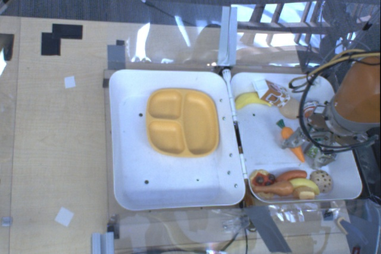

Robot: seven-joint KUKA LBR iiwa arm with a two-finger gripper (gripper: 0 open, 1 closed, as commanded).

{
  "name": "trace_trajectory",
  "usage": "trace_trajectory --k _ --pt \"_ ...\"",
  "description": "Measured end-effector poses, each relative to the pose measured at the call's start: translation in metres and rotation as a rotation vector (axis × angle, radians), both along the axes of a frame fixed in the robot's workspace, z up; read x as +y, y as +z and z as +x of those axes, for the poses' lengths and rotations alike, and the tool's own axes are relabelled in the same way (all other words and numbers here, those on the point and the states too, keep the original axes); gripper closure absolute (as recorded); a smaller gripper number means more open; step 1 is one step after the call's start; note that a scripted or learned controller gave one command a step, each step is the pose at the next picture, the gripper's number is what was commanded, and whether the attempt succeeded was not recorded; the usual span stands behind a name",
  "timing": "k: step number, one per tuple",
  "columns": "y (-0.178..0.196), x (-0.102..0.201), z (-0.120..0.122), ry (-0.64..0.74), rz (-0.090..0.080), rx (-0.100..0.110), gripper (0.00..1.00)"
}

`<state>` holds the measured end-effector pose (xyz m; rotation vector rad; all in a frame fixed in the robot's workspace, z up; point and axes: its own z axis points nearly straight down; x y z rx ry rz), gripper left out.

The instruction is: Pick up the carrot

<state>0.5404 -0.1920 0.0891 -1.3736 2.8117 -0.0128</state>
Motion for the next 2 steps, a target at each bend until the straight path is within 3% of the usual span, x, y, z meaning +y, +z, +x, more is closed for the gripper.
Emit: trace_trajectory --k 1,2 --pt "0.014 0.001 0.004 0.000 -0.001 -0.011 1.00" --pt "0.131 0.108 0.046 -0.046 0.005 -0.010 1.00"
